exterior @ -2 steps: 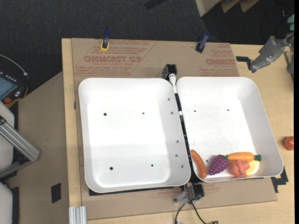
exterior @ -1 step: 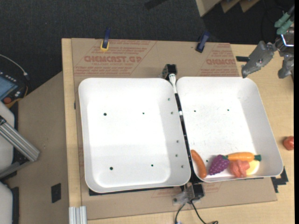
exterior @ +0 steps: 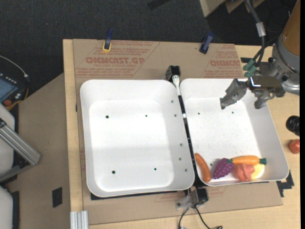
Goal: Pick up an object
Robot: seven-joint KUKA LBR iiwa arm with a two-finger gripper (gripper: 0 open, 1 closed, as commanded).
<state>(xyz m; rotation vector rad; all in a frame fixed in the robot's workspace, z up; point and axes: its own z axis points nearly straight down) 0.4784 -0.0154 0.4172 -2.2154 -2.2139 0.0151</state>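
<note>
My gripper (exterior: 242, 100) hangs above the back of the right bin (exterior: 228, 132), its two grey fingers spread apart with nothing between them. Toy foods lie along the right bin's front edge, well forward of the gripper: an orange sausage-like piece (exterior: 202, 167), a purple grape bunch (exterior: 222, 168), a carrot (exterior: 248, 160), and a red piece (exterior: 243, 171) beside a yellow piece (exterior: 258, 171).
The left bin (exterior: 131, 137) sits beside the right one on a cardboard-covered bench (exterior: 143, 58). Two clamps (exterior: 107, 43) hold the cardboard at the back. A small black and a red object (exterior: 294, 135) lie off the bench's right side.
</note>
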